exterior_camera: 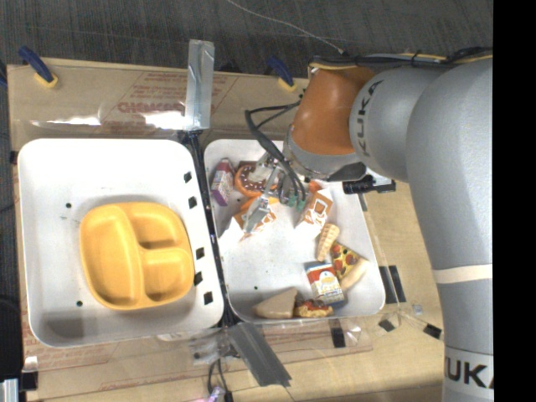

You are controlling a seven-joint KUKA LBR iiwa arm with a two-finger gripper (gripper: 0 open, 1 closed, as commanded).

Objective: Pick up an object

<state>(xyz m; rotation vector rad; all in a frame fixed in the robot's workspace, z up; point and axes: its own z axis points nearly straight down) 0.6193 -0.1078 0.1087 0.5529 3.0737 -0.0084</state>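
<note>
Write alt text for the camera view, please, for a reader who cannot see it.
A grey robot arm reaches from the right into the right bin, its gripper low among small toy food items at the far end. The left bin holds a yellow divided tray.

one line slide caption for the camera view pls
KUKA arm lowers its pincer into the toy-food bin; yellow divided tray sits in the left bin.
</note>
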